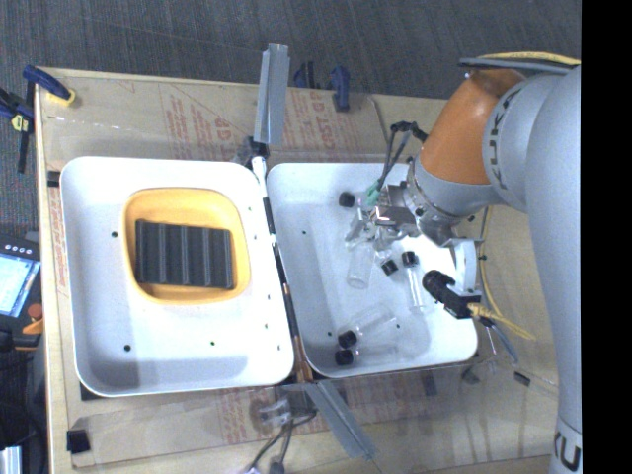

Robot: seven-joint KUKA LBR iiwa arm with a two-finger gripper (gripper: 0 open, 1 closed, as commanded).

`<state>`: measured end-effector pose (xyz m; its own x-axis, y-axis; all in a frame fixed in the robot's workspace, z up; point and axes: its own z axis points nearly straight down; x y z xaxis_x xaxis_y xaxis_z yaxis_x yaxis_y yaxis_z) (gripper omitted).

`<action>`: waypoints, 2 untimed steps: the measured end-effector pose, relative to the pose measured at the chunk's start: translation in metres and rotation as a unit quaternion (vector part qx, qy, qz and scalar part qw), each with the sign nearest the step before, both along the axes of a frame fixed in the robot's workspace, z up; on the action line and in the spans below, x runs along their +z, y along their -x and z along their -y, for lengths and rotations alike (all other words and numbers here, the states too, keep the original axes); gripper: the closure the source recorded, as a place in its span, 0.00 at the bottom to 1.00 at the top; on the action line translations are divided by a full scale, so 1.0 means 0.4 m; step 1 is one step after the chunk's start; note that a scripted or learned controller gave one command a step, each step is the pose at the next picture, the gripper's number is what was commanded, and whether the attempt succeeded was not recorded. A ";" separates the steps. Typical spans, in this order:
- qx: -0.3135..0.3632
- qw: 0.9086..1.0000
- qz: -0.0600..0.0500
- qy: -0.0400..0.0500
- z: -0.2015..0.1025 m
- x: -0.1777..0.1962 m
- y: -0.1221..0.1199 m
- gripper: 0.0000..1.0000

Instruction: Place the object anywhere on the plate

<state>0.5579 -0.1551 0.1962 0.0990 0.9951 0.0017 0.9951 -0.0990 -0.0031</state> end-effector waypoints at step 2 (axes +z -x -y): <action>0.251 0.968 0.002 0.001 -0.314 -0.012 -0.115 1.00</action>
